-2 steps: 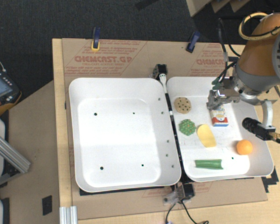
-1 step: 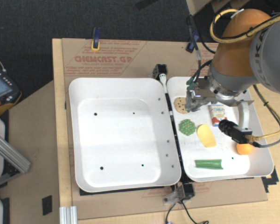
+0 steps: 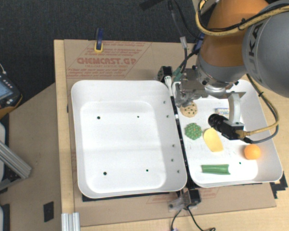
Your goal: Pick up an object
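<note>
My gripper hangs low over the back left of the right bin, just above a round tan cookie. Its fingertips sit at the cookie's far edge. Nearer the front lie a bumpy green ball, a yellow block, an orange ball and a long green pod. A small pale item with blue marks peeks out under the wrist.
The left bin stands beside the right one, sharing a black hinge strip. Both rest on a cardboard sheet with a blue and yellow clip at its back edge. The arm's bulk covers the right bin's back.
</note>
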{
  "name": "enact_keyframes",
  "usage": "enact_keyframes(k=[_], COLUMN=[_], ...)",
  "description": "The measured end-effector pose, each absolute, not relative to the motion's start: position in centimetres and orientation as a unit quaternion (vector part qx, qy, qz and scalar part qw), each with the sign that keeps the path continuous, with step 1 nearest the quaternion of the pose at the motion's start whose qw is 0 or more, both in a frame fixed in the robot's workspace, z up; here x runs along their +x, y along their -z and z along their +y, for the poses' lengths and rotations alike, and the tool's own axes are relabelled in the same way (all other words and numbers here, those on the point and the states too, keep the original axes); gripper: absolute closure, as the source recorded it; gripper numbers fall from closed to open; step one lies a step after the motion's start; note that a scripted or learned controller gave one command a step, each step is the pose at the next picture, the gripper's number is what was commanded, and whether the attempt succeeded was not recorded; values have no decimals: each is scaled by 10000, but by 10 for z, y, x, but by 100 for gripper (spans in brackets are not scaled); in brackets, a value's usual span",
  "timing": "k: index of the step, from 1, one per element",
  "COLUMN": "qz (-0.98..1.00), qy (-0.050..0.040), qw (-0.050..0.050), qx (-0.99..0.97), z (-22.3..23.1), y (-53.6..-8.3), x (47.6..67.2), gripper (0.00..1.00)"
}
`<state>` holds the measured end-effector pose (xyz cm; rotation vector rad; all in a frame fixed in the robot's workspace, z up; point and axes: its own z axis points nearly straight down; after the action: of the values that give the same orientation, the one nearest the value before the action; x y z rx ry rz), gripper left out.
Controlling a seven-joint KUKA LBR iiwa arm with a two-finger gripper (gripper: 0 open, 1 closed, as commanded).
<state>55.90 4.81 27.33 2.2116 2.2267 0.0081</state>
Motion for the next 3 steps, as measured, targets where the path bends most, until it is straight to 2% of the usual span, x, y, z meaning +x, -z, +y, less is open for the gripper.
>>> enact_keyframes(k=[1,2,3], qz=[7075,7065,7074], qy=[-17,-15,7], qw=[14,23,-7], qx=[7067,7077,7068], z=[46,22,30], y=[-299,-318,-312], x=[539,536,529], gripper=[100,100,100])
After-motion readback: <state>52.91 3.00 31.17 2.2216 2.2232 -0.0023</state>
